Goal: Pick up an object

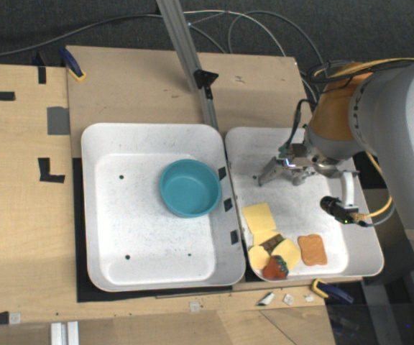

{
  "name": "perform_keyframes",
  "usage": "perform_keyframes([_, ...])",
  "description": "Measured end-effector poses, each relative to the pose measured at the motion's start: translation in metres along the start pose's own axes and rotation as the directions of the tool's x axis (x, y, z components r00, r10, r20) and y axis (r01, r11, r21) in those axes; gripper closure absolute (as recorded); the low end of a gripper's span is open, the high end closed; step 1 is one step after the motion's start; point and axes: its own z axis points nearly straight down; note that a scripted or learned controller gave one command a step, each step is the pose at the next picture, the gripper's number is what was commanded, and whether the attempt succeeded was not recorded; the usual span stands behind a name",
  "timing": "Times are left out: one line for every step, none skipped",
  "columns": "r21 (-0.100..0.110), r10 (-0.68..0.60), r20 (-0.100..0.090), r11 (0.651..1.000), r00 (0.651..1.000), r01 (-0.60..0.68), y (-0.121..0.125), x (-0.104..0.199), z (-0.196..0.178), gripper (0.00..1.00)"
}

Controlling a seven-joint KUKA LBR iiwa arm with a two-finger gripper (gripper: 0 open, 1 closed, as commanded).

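My gripper (279, 177) hangs low over the upper part of the right bin (358, 264), its fingers spread open with nothing between them. Below it on the bin floor lies a pale yellow square block (258, 216), about a hand's width away. Further toward the front corner sits a cluster: a dark brown piece (272, 243), a yellow piece (287, 253) and a red object (273, 268). An orange rectangular piece (312, 249) lies to their right. A blue bowl (188, 187) stands upright in the middle of the left bin (106, 192).
A slanted metal pole (185, 42) comes down to the bins' back edge between them. Cables (264, 20) run behind the bench. Blue-and-yellow clamps sit at the bench's back left (73, 64) and front right (328, 290). The arm's grey body (379, 128) overhangs the right bin's right side.
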Motion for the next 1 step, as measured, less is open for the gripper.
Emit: perform_keyframes([0.000,-0.001,-0.001,1.000,1.000,0.001,0.0003,0.0006,-0.0117,1.00])
